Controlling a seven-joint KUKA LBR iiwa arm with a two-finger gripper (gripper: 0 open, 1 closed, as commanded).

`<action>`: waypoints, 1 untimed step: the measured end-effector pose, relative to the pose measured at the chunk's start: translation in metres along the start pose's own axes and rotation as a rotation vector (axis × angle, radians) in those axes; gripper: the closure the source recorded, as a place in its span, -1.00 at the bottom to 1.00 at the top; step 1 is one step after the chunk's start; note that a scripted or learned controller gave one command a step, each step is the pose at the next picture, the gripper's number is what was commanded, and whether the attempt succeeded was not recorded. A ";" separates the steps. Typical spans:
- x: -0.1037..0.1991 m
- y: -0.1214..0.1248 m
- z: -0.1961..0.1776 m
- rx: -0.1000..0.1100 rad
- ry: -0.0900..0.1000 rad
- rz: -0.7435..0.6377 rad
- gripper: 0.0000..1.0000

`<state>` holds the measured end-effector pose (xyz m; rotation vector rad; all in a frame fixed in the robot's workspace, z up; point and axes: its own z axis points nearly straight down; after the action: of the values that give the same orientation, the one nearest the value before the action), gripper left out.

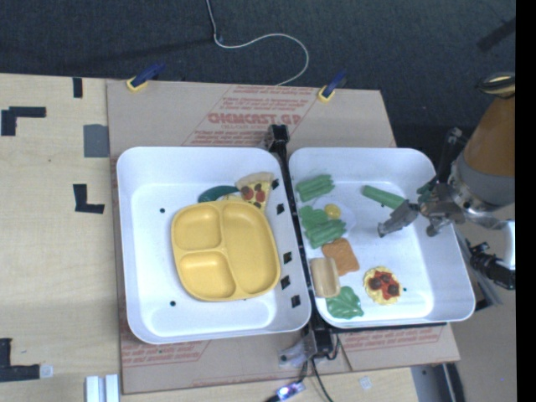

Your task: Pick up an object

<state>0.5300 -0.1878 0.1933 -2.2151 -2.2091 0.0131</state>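
Observation:
My gripper hangs over the right side of the right bin, reaching in from the right. A long green pickle-like piece lies just above and left of it; whether they touch is unclear. Further left in this bin are a green bean bundle, a green leafy piece, a small yellow piece, an orange toast square, a tan bread roll, a round mini pizza and a green leaf. Nothing is seen held in the gripper.
The left bin holds a yellow divided plate, with a pizza slice and a dark green piece behind it. A black divider clip sits between the bins. Both bins rest on cardboard.

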 end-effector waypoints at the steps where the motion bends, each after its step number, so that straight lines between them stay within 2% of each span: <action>1: 0.000 0.003 -0.007 -0.013 -0.003 -0.003 -1.00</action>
<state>0.5332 -0.1876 0.2006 -2.2192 -2.2209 0.0017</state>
